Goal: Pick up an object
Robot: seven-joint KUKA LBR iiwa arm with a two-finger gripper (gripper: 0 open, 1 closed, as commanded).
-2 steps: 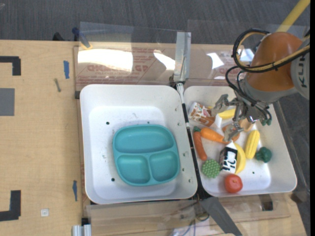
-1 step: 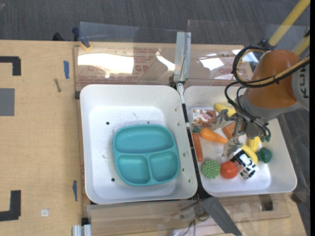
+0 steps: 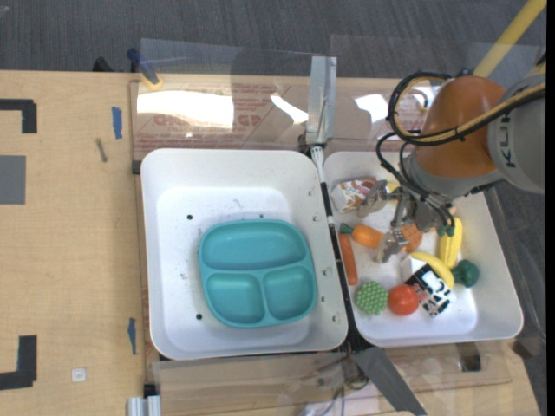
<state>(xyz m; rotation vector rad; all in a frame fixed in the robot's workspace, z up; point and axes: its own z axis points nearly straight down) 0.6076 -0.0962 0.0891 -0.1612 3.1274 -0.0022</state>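
My gripper [image 3: 390, 222] hangs low over the middle of the right bin [image 3: 494, 319], its fingers spread open with nothing clearly between them. It sits just right of an orange carrot-like piece [image 3: 365, 235] and below a white packet [image 3: 354, 192]. A second orange piece [image 3: 409, 233] lies right beside the gripper, partly hidden by it. Around it lie a red-orange stick [image 3: 349, 259], a green bumpy ball [image 3: 371, 297], a red tomato [image 3: 402, 300], a yellow banana [image 3: 433, 267], a black-and-white object [image 3: 433, 289], a yellow corn cob [image 3: 449, 240] and a dark green piece [image 3: 466, 273].
The left bin [image 3: 165, 232] holds a teal three-compartment tray [image 3: 257, 271]. A clear upright panel [image 3: 225, 102] stands behind the bins, with a metal post [image 3: 320, 102] between them. The arm's orange band [image 3: 460, 133] and cables overhang the right bin's back.
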